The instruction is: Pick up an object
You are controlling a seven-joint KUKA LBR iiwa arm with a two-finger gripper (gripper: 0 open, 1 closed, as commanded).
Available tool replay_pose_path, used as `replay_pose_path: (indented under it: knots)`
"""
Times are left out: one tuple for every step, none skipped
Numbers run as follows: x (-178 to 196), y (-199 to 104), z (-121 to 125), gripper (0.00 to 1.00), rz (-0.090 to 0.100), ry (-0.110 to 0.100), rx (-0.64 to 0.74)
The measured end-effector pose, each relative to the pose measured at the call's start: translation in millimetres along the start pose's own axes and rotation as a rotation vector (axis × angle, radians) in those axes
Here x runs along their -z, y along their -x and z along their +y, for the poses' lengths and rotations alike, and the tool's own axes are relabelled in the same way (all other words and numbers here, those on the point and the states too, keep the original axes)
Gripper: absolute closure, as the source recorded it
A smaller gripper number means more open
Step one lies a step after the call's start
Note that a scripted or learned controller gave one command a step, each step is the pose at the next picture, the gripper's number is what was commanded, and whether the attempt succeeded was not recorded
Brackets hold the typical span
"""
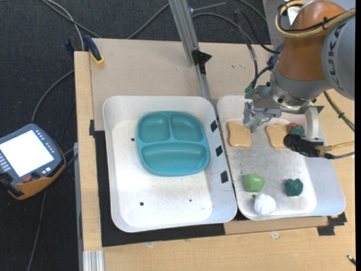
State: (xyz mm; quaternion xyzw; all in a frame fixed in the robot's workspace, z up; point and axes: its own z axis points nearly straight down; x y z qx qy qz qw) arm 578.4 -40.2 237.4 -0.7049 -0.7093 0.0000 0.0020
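gripper [255, 119] seemingly above bread slice [238, 134]

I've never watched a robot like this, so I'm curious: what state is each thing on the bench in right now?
Gripper: low over the right bin, between two tan bread pieces; holding nothing that I can see.
Left bread piece: lying flat, apart from the gripper.
Right bread piece: lying flat, partly hidden by the arm.
Teal plate: right way up in the left bin.
Green pepper: resting loose.
White lump: resting loose.
Dark green lump: resting loose.
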Motion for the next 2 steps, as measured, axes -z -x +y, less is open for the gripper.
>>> replay_pose_path:
  knots:
    - [-9.3, -47.2, -5.5, 1.00, 0.000, 0.000, 0.000]
    - [-15.6, -106.4, -18.1, 1.00, 0.000, -0.001, 0.000]
